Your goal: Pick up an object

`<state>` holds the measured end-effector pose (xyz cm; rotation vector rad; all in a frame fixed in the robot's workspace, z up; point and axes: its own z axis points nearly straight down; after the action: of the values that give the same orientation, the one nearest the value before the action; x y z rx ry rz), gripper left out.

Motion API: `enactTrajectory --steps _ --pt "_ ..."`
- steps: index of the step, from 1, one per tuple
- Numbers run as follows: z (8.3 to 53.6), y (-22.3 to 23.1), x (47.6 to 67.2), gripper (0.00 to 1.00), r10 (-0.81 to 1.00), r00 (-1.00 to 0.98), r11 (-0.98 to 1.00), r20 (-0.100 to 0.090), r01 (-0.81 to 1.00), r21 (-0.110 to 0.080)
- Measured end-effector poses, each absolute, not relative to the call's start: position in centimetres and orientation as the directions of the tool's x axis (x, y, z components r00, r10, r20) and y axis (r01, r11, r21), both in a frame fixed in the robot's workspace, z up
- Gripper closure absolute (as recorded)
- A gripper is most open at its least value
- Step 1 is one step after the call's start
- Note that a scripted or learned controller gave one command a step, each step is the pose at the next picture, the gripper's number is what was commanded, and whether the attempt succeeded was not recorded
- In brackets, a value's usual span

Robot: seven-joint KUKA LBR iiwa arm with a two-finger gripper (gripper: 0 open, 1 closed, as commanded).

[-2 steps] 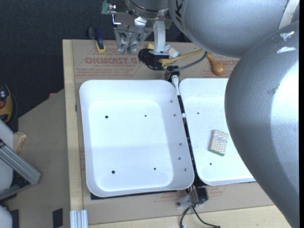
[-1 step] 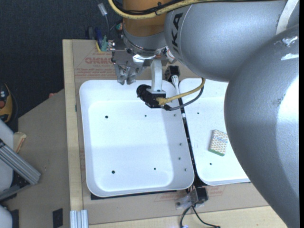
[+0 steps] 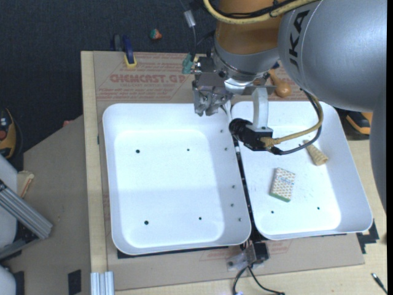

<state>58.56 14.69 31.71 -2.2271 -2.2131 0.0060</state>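
A small rectangular block (image 3: 283, 184) with a dotted top and green edge lies flat in the middle of the right bin (image 3: 353, 201). A tan cork-like piece (image 3: 318, 156) rests farther right in the same bin. A brown rounded object (image 3: 282, 88) peeks out at that bin's far rim, partly hidden by the arm. My gripper (image 3: 209, 103) hangs over the far rim between the two bins, up and left of the block and well apart from it. Nothing shows in its grasp.
The left bin (image 3: 116, 183) shows a bare white floor with small dark dots. A black fitting with a yellow cable (image 3: 250, 134) hangs from the wrist over the divider. Clamps and small items (image 3: 129, 57) sit on the board behind the bins.
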Motion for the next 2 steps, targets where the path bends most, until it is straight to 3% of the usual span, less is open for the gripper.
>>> enactTrajectory --steps 1,2 --pt "27.8 22.9 55.5 1.0 1.0 -0.007 0.007 0.0 1.0 -0.007" --pt "28.9 15.5 53.5 1.0 1.0 0.004 -0.004 -0.001 1.0 -0.005"
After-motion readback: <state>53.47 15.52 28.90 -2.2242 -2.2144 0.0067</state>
